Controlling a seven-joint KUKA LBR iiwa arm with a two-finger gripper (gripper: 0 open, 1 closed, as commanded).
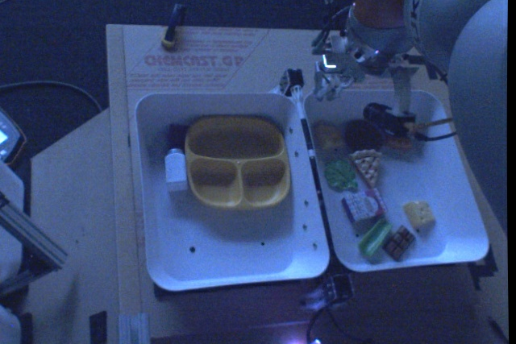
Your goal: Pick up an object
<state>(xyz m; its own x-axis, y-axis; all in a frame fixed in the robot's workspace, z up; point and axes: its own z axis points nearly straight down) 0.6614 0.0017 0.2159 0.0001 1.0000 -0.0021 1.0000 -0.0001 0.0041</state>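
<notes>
A yellow divided tray point(236, 161) is seen in the white left bin point(153, 230). Left of the tray, a white bottle point(176, 170) stands. Right of the tray, a green leaf point(341, 174), a pale yellow cheese cube point(418, 214) and a brown chocolate block point(398, 242) are seen.

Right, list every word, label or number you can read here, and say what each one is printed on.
"CHEMCAST GP" or close to it, the last letters uncertain: large red print on the brown board behind the bins.
Smaller red lines under it on the same board: too blurred to read.
Dark letters on the arm, near the orange band: partly seen, not readable.
White bottle beside the yellow tray: no readable label.
Small packet in the right bin: print too small.
</notes>
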